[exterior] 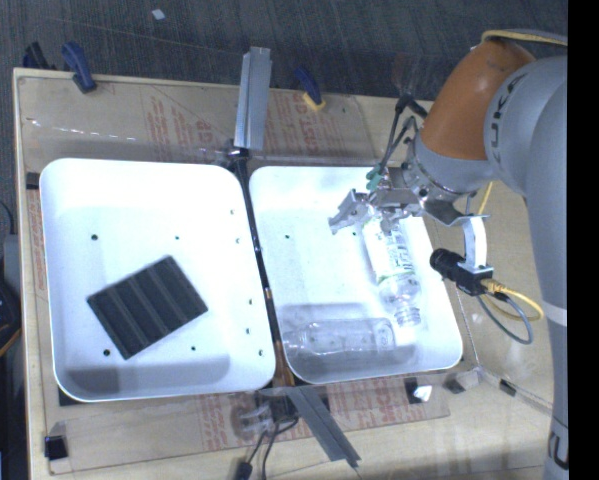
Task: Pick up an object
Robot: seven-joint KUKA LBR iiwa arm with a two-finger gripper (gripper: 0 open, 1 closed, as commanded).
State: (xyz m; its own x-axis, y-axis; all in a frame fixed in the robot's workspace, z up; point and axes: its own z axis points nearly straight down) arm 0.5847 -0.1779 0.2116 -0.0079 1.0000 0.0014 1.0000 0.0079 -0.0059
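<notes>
Arm over right bin, no object seen in its grasp

Gripper (364,208) sits low over the right bin (279,268), grip state cannot be told; one clear plastic bottle (392,268) just beside it, another bottle (337,334) along near wall; black ridged panel (146,305) in left bin (69,198)

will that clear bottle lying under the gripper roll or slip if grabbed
Lying on its side, the clear bottle is round, so it may roll in the right bin. It looks like thin smooth plastic: probably light, slippery, and apt to dent under the gripper.
</notes>
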